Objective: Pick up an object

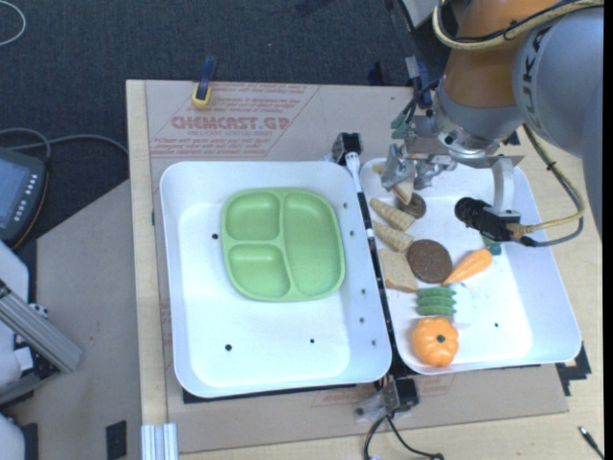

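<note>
My gripper (406, 182) hangs low over the far left corner of the right bin (536, 295). Just below it lie two pale ridged food pieces (393, 224) and a small brown piece (414, 202), which sits right at the gripper's tip. I cannot make out whether anything is held. Nearer the front are a brown round disc (428, 260), an orange carrot (467, 267), a green bean bundle (437, 301) and an orange pumpkin (434, 342).
The left bin (192, 333) holds a green divided plate (283, 243). A black-and-white rail (368, 247) runs between the two bins. The arm's orange band (488, 46) rises at the upper right. The right half of the right bin is bare white.
</note>
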Motion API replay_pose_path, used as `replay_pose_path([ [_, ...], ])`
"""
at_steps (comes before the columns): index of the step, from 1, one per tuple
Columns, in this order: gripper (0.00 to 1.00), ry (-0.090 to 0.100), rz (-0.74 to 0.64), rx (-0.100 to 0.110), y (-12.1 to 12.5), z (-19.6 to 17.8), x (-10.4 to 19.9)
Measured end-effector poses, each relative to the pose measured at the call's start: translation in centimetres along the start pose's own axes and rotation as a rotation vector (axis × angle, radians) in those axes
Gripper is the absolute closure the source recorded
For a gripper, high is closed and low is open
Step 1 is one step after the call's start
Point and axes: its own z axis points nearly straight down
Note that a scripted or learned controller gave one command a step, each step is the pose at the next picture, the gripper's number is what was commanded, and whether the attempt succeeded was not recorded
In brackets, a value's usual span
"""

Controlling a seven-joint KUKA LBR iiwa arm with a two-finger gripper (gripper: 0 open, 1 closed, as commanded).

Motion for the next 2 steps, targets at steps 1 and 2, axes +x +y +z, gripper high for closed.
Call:
replay_pose_path([
  [1, 1.00, -0.002, 0.004, 0.001, 1.6, 0.3, 1.5],
  [2, 1.00, -0.002, 0.008, 0.006, 0.2, -0.2, 0.5],
])
